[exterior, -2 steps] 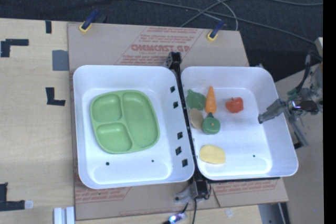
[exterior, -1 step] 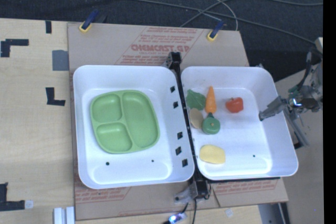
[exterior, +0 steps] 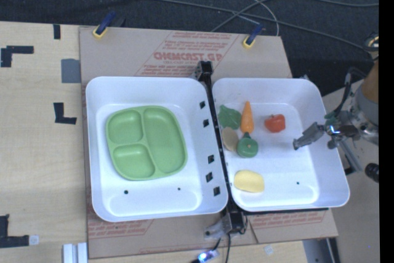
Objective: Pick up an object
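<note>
The right bin (exterior: pixel 289 194) holds several toy foods. An orange carrot (exterior: pixel 247 117) lies beside a green leafy piece (exterior: pixel 229 115). A red tomato (exterior: pixel 275 124) sits to their right. Lower down are a beige piece (exterior: pixel 230 138), a round green fruit (exterior: pixel 247 146) and a yellow lemon (exterior: pixel 249 181). My gripper (exterior: pixel 316 138) hovers over the right side of this bin, right of the tomato and apart from it. Its fingers are open with nothing between them.
The left bin (exterior: pixel 92 132) holds a green divided plate (exterior: pixel 146 141). A black clip strip (exterior: pixel 212 145) runs between the two bins. Both bins rest on a cardboard sheet (exterior: pixel 184 52) held by yellow clamps. Cables cross the dark floor behind.
</note>
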Controlling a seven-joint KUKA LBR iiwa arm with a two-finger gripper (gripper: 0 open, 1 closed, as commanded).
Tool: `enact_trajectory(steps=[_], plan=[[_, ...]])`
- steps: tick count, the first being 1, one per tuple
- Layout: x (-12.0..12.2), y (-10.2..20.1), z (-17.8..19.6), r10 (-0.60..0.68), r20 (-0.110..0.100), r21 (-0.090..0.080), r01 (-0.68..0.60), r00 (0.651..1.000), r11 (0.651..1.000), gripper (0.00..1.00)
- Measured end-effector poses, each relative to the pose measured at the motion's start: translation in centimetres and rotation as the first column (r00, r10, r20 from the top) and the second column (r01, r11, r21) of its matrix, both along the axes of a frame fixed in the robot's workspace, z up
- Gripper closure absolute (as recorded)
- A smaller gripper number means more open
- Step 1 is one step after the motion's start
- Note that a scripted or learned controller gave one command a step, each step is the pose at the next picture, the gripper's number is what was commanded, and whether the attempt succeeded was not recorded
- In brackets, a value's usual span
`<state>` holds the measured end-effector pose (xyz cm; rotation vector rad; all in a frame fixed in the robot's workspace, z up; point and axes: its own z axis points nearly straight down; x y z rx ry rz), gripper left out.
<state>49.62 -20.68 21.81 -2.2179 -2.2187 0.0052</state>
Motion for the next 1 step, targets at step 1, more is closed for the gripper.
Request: enact_trajectory(steps=[1], plan=[[0.24,-0.08,-4.43,0.000,0.000,0.000,0.000,1.000,1.000,0.00]])
